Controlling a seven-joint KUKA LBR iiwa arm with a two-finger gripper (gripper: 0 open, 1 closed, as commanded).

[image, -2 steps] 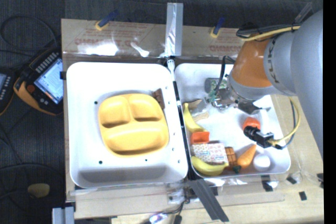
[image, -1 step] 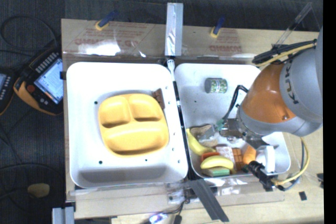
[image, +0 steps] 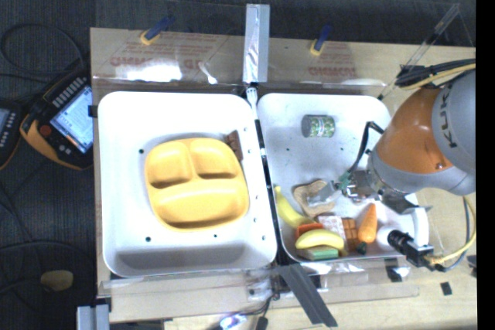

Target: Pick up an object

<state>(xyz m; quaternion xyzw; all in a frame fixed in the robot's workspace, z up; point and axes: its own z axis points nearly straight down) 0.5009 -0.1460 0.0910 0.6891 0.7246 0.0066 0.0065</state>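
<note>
Objects for the pick are all in the right bin (image: 288,117), mostly piled in its near half. There's a banana (image: 287,210) against the left wall w/ a tan, shell-looking thing (image: 312,194) just beside it, then a red piece (image: 308,229), a 2nd yellow banana-ish item (image: 319,241) w/ something green (image: 326,253) at its near edge, a small white/orange box (image: 336,225), and a carrot (image: 367,222) standing kinda tilted on the right of the pile. A green can (image: 318,126) sits alone toward the far side, well apart from the rest.

Arm (image: 421,137) comes in from the right, orange band over the bin's right edge. Gripper (image: 354,186) is down low just right of the tan thing and just above the carrot — prob not touching either, but it's blurry there. Can't tell if the claw is open or closed, too small/cluttered.

Left bin (image: 116,166) has a yellow divided tray (image: 196,182) w/ a small brown item (image: 234,143) at its far right corner.
</note>
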